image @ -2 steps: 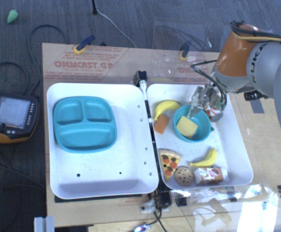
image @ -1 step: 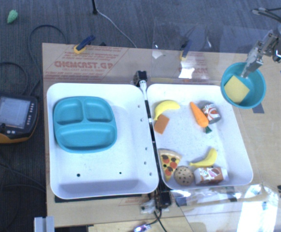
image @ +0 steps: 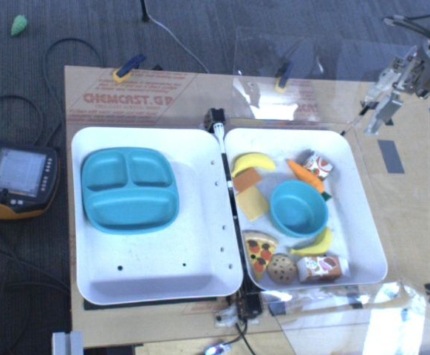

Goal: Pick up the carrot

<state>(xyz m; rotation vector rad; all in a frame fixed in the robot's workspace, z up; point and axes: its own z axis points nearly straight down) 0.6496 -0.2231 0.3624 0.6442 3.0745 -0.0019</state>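
Camera view: my gripper [image: 378, 115] hangs at the upper right of the frame, outside the right bin [image: 368, 220]; finger state I cannot tell. The carrot [image: 304, 174] lies in that bin's upper part, just above the blue bowl [image: 298, 207].

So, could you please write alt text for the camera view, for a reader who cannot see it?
The carrot lies in the right bin beside a blue bowl, among toy foods, while the claw hangs outside the bin's far right corner. The left bin bears a blue divided plate.
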